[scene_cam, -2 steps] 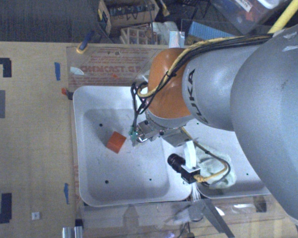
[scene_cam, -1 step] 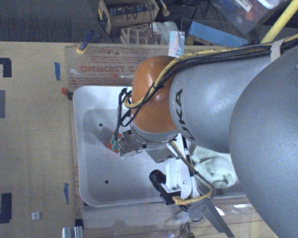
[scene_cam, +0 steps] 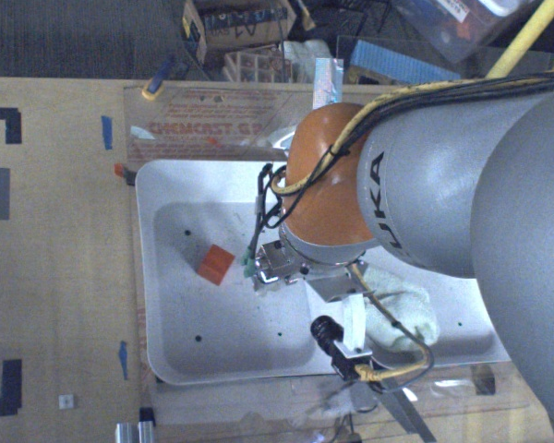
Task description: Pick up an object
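Note:
An orange-red block (scene_cam: 216, 264) lies on the floor of the white bin (scene_cam: 171, 353), left of centre. My gripper (scene_cam: 270, 268) hangs just to the right of the block, under the orange wrist band, and its tips are hidden by the wrist. A crumpled white cloth (scene_cam: 402, 312) lies in the bin's right part, partly under the arm.
The grey arm (scene_cam: 443, 155) covers the bin's right half and the second bin. A clear plastic sheet with red print (scene_cam: 208, 123) lies behind the bin. Blue tape marks and black corner marks dot the wooden bench at left. Clutter and boxes stand beyond the bench's far edge.

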`<action>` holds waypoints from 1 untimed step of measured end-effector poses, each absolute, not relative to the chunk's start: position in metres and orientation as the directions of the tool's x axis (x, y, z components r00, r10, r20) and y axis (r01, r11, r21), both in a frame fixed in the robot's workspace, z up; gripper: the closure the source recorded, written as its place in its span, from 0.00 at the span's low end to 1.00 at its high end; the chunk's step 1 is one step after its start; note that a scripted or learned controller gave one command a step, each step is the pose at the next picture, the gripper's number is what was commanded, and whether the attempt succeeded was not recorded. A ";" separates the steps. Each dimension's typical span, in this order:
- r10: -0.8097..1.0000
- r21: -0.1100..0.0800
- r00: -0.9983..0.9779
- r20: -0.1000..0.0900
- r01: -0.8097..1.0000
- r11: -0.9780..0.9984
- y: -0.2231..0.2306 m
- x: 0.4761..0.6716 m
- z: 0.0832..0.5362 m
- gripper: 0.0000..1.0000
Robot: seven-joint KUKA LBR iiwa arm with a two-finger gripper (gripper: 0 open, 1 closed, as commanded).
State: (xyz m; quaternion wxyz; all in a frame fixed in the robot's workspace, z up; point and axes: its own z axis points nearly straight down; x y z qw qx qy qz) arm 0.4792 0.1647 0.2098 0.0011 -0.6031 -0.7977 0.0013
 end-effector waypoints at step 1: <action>0.861 -0.002 -0.509 0.001 0.861 0.509 0.207 0.479 0.187 1.00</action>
